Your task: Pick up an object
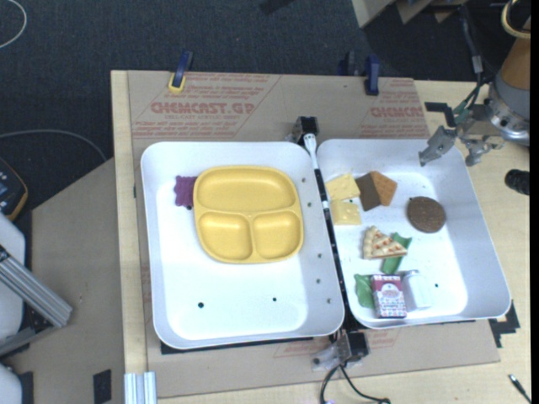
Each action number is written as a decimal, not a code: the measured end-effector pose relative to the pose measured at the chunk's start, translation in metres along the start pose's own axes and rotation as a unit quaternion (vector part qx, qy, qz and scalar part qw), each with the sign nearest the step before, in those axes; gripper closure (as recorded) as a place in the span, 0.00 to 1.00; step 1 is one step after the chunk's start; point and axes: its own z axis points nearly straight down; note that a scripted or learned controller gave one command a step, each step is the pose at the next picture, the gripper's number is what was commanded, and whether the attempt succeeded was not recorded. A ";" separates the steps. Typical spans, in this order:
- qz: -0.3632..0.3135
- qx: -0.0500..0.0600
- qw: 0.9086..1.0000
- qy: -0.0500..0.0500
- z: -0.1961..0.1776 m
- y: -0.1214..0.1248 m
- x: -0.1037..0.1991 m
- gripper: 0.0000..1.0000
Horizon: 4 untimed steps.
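The gripper [452, 146] hangs over the far right corner of the right bin [476, 225], fingers apart and nothing between them. Every candidate lies below and to its left: nearest is the round brown cookie [427, 215], sitting alone just down from the fingertips with bare white floor all around it. Further left cluster the brown slab [368, 191], the orange wedge [384, 187] and the cheese squares [344, 199], touching one another. That looks awkward. The pizza slice [383, 244] and red carton [388, 298] lie well apart, nearer the front rim. I'd judge the cookie the cleanest target: short descent, no neighbours, though the bin's right wall stands near.
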 end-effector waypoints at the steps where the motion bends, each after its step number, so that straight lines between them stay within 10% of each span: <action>1: -0.002 -0.008 1.000 -0.002 -0.010 0.003 0.001 0.00; 3: -0.002 -0.007 1.000 -0.002 0.100 0.004 0.001 0.00; 4: -0.003 -0.010 1.000 -0.003 0.087 0.005 0.001 1.00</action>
